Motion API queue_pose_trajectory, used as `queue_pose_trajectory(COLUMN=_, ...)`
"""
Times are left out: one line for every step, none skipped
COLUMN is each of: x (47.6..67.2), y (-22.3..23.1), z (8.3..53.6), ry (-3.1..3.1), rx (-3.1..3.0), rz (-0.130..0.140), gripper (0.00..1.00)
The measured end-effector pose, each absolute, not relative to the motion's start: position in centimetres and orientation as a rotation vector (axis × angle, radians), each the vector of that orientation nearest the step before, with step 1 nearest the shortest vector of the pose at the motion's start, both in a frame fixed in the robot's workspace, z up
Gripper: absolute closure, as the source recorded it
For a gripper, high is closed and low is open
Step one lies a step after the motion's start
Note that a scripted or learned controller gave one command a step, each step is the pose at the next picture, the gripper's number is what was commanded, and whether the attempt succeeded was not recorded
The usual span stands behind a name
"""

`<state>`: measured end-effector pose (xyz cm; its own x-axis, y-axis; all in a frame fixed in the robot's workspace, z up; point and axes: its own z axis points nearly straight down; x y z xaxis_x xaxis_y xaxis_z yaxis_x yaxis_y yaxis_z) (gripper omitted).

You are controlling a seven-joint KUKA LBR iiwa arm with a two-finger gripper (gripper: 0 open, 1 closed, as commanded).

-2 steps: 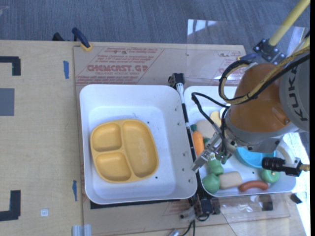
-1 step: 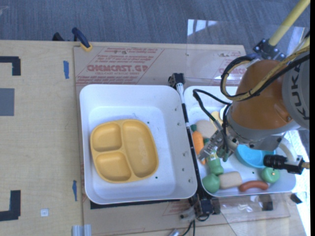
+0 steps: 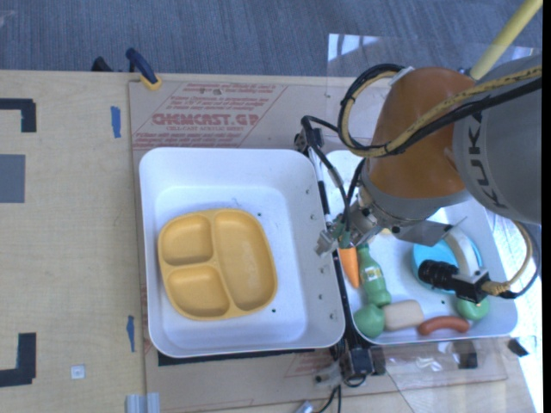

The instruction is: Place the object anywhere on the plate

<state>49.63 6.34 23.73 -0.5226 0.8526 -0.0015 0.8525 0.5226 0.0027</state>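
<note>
A yellow plate (image 3: 217, 262) with three compartments lies in the left white bin (image 3: 172, 175), and nothing rests on it. My gripper (image 3: 343, 235) hangs over the left edge of the right bin (image 3: 504, 321), by the wall between the two bins. An orange carrot (image 3: 349, 266) lies directly below the gripper, its top end touching or just under the gripper's tip. The arm's body hides the far part of the right bin.
The right bin holds several toy foods: a green bottle (image 3: 373, 284), a round green piece (image 3: 368, 320), a pale beige block (image 3: 402, 315), a red sausage (image 3: 443, 325), a green item (image 3: 473, 308) and a blue piece (image 3: 437, 255). Cardboard (image 3: 215, 110) lies behind the left bin.
</note>
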Motion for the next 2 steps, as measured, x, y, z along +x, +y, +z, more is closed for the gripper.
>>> queue_pose_trajectory(x=47.9, y=15.84, z=26.36, ry=2.818, rx=1.385, rz=0.007, gripper=1.0)
queue_pose_trajectory(x=47.96, y=15.5, z=26.28, ry=2.814, rx=1.393, rz=0.001, gripper=0.0)
